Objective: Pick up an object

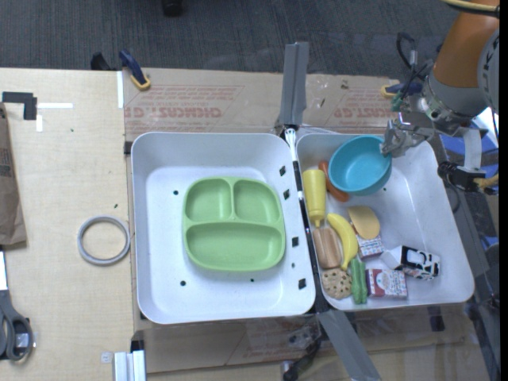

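Observation:
A blue bowl (359,166) sits at the back of the right bin (452,236), overlapping an orange item (325,169) at its left. My gripper (390,147) comes in from the upper right and is at the bowl's right rim, shut on that rim. In front of the bowl lie a yellow bottle (314,194), a banana (344,234), a tan round piece (365,221), a hot dog (328,249), a cookie (336,283), a green item (358,280), a red carton (388,283) and a small black-and-white carton (419,262).
The left bin (151,236) holds a green divided plate (234,224). A grey ring (103,239) lies on the bench to the left. A metal post (294,86) rises behind the seam between the bins. The right bin's front is crowded.

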`<action>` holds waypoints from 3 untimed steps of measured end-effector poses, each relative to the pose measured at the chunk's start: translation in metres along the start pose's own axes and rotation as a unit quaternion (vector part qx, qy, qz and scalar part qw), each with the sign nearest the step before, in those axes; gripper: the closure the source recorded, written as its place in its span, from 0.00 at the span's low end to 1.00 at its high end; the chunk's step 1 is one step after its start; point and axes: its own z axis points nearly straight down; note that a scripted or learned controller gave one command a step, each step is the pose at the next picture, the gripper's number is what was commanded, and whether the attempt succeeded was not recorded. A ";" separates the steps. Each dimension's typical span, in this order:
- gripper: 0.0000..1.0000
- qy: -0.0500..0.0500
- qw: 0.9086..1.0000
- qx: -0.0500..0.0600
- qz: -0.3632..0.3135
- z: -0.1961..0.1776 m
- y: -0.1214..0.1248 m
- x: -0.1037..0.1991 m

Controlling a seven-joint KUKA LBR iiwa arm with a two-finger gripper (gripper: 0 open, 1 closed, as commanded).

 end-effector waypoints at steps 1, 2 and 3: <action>0.00 0.000 1.000 -0.001 0.000 -0.001 0.000 0.000; 0.00 0.000 0.996 -0.001 -0.085 0.017 -0.026 -0.031; 0.00 0.000 1.000 -0.001 -0.030 0.103 0.010 0.024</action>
